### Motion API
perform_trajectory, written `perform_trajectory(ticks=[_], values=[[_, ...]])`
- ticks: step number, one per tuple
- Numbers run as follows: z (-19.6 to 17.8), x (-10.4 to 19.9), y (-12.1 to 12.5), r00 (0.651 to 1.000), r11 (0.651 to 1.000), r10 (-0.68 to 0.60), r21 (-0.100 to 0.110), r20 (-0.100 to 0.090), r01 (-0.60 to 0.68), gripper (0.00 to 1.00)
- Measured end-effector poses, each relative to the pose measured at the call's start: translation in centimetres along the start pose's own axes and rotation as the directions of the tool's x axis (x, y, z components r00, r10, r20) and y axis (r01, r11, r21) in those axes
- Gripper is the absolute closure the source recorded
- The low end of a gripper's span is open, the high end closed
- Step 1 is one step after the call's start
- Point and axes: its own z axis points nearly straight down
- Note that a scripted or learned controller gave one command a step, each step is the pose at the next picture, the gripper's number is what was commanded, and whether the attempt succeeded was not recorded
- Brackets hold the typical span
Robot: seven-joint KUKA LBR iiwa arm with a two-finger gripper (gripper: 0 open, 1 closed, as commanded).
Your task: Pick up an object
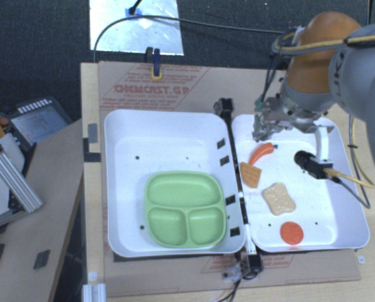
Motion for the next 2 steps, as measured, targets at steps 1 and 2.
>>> perform_trajectory(ticks=[1, 2], values=[[-0.6, 5.9, 1.4, 1.0, 1.0, -0.001, -0.003, -0.001, 0.001, 1.0], [-1.4, 10.8, 1.0, 1.0, 1.0, 0.0, -0.001, 0.0, 0.0, 1.0]])
